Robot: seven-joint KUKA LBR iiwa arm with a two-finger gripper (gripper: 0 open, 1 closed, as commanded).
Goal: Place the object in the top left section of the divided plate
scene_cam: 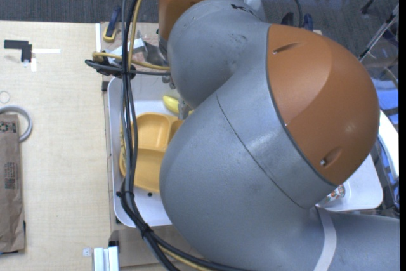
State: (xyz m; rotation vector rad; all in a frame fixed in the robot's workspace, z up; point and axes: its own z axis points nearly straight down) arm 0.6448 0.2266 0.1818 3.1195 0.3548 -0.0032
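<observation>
Divided plate (147, 148) yellow, in white bin (114, 136) — arm (254, 136) covers it; tool state unclear.

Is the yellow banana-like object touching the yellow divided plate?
Cannot tell. In the camera view the arm covers where the yellow object and plate would meet.

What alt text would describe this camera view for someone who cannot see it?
A big grey and orange robot arm fills most of the view, covering a white bin. Beside it, a yellow divided plate and a yellow object peek out, with black cables hanging across.
</observation>
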